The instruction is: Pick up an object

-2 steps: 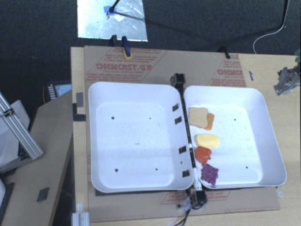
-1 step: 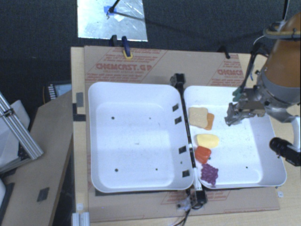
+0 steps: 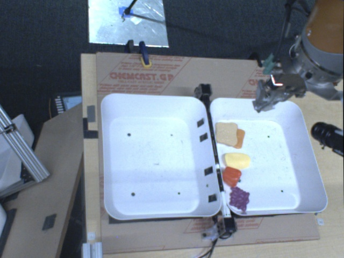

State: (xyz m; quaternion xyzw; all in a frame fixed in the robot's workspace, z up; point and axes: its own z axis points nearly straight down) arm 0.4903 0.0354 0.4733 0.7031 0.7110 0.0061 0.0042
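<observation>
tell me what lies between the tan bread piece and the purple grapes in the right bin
In the camera view, two things lie between the tan bread piece and the purple grapes: a yellow piece, then a red piece just below it.

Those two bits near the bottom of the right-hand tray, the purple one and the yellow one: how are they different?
The purple piece is dark and bumpy, like a small grape bunch; the yellow piece is pale, smooth and rounded. The yellow piece lies farther up the right bin, with a red-orange piece between them; the purple piece sits nearest the bin's front edge. Both lie close to the bin's left wall, far from the gripper.
</observation>
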